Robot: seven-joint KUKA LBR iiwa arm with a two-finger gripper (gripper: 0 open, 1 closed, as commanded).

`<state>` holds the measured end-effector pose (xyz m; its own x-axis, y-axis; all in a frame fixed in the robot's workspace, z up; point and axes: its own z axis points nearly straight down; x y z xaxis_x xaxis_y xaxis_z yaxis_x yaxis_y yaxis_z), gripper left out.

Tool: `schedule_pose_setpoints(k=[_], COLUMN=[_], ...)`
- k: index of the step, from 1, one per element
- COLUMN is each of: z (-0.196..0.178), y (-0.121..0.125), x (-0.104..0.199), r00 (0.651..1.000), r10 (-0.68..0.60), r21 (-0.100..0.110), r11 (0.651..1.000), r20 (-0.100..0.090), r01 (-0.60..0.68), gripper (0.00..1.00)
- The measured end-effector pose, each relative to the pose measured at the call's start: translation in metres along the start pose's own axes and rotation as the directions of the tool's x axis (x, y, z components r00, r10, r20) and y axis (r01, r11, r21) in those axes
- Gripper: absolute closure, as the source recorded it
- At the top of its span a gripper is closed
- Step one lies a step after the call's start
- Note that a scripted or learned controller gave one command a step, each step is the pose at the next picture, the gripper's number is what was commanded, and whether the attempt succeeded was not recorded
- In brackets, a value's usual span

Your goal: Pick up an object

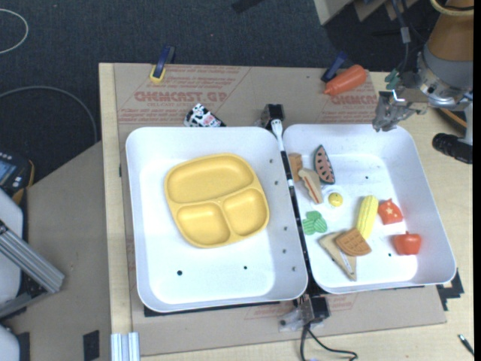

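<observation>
- The right bin (425, 171) holds a scatter of toy food, lying loose on its floor.
- A corn cob (367, 214) lies near the middle of that bin, its long axis running nearly up and down the view, the top end tipped slightly to the right.
- Just below the corn sits a brown cracker-like piece (352, 243), touching a tan wedge (336, 251) whose point aims toward the bin's near right.
- A watermelon slice (325, 164) lies in the bin's far left part, its long axis running away from the camera and leaning a little to the left, dark rind on the right side.
- Beside it a hot dog or sandwich piece (309, 184) lies along the left wall, pointing down and to the right.
- A small yellow round piece (335, 198) sits between the sandwich piece and the corn.
- A green leafy piece (314, 222) lies by the left wall.
- Two red pieces sit at the right: a strawberry-like one (390, 212) and a tomato-like one (406, 243) nearer the camera, apart from each other.
- The gripper (386, 119) hangs over the far rim of the right bin, fingers pointing down, well apart from the food; nothing shows between the fingers, and whether they are spread or together cannot be told.
- The arm (443, 66) comes in from the upper right, wrist roughly upright.
- The left bin (143, 201) holds a yellow divided plate (216, 198).
- An orange carrot-like toy (346, 80) lies on the bench beyond the bins.
</observation>
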<state>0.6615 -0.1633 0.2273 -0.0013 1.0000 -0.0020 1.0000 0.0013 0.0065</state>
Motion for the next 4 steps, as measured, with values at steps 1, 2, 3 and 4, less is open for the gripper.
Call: schedule_pose_setpoints(k=[1, 2, 3, 4], z=[-0.009, -0.001, -0.008, -0.007], y=[-0.027, -0.056, -0.086, -0.078], x=[0.043, 0.088, 0.096, 0.099], r00=[1.000, 1.000, 1.000, 1.000], r10=[-0.002, -0.003, 0.002, 0.000], r21=[0.009, 0.011, 0.010, 0.005], r11=[1.000, 1.000, 1.000, 1.000], r20=[-0.004, -0.005, -0.004, -0.002], r01=[0.002, 0.003, -0.002, 0.000], gripper=[1.00, 1.00, 1.00, 1.00])
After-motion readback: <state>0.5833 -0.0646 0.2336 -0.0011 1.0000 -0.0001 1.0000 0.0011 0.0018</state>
